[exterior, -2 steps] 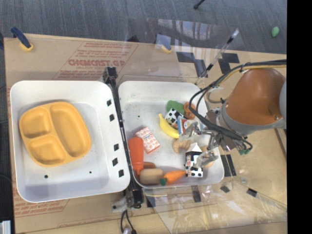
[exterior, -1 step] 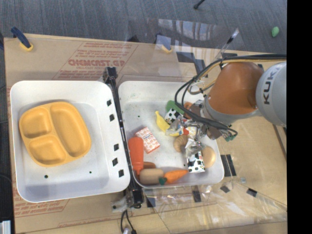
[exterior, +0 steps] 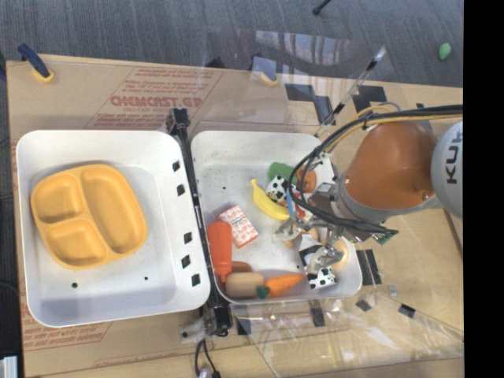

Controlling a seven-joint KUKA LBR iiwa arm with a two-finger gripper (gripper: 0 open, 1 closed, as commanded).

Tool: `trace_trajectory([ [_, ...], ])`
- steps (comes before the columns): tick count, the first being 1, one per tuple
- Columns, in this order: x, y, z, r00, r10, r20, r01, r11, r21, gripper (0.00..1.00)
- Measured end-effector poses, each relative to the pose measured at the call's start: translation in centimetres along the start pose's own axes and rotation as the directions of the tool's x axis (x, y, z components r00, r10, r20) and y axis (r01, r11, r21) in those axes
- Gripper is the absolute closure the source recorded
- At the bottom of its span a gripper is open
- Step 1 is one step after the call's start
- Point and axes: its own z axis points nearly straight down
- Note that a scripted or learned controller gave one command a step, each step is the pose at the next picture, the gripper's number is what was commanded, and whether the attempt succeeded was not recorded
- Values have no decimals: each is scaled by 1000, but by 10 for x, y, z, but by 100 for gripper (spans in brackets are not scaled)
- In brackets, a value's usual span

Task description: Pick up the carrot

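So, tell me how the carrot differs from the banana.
The carrot is orange with a green end; the banana is yellow. The carrot lies near the front wall of the right bin, next to a hot dog; the banana lies mid-bin beside the gripper. The carrot looks straight, the banana curved. Both are long toy foods in one bin.

Bins (exterior: 47, 290): white plastic, smooth, faintly glossy; the left one holds a yellow divided tray (exterior: 87, 215) of smooth, matt-looking plastic. Carrot (exterior: 285, 283), lower centre: orange, smooth plastic look with a slight sheen; banana (exterior: 266, 201) likewise, yellow. Tabletop (exterior: 142, 97): brown printed cardboard, matt, under clear glossy film at right; arm band (exterior: 390, 168): orange, glossy; floor (exterior: 157, 10): grey, ribbed carpet.
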Motion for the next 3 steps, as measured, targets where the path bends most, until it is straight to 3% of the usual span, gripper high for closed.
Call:
trace_trajectory([
  [1,-22,1,33,867,-497,20,498,867,-14,0],
  [2,-4,22,32,609,-792,28,793,610,6,0],
  [3,-29,62,30,478,-879,-4,879,478,13,0],
])
